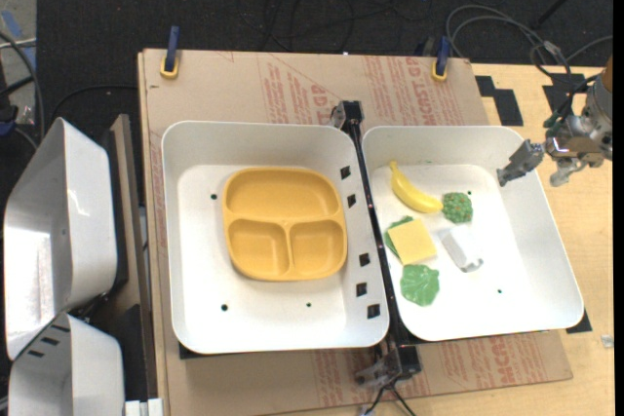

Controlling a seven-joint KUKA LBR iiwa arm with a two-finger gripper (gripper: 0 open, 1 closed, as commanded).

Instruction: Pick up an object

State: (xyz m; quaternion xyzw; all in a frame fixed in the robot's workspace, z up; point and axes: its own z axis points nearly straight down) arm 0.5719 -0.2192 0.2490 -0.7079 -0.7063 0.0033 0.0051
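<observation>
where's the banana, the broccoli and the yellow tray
banana (413, 191), camera view, middle of its curved body
broccoli (456, 207), camera view, centre of its green head
yellow tray (285, 193), camera view, floor of its large compartment

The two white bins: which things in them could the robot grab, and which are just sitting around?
For the job:
- curved yellow toy banana
- small green broccoli piece
- flat yellow cheese square
- green leafy lettuce piece
- small pale grey block
- end effector, at the right bin's edge

Just lying about:
- yellow plastic divided plate in the left bin
- blue-and-yellow clamps
</observation>
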